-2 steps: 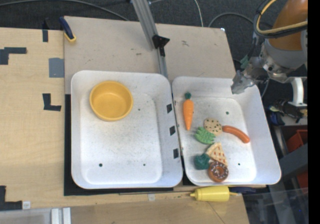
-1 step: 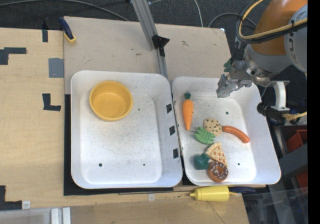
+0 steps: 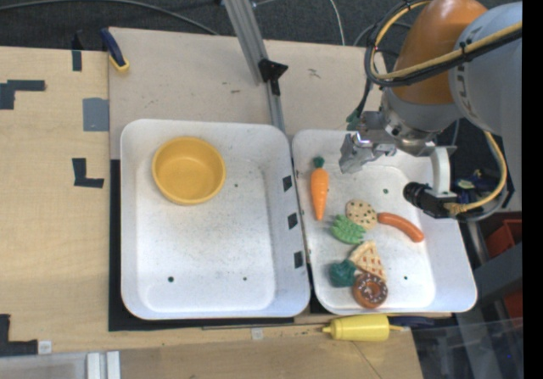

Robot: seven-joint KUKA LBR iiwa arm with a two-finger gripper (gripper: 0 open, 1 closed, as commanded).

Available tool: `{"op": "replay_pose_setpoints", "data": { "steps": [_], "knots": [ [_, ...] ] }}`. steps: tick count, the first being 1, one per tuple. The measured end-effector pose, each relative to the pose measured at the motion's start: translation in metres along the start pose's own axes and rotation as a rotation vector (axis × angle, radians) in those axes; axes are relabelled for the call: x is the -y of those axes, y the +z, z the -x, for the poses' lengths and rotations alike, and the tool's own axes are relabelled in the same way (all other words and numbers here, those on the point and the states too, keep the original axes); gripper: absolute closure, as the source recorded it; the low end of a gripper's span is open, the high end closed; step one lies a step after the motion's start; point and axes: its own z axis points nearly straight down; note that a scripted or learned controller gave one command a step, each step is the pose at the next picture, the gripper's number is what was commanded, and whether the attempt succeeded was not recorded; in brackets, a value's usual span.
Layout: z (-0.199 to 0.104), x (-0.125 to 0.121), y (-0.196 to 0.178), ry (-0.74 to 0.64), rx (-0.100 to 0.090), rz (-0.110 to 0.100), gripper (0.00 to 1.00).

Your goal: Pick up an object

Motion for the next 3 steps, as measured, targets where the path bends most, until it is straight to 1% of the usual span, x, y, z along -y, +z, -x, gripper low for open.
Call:
{"op": "replay_pose_setpoints", "data": {
  "steps": [1, 2, 3],
  "knots": [
    [-0.051, 0.006, 0.010, -0.001, 0.000, 0.000, 1.00],
    [-0.102, 0.004, 0.013, -0.001, 0.000, 0.001, 1.00],
    [-0.160, 0.008, -0.001, -0.003, -0.001, 0.003, 1.00]
  ]
}}
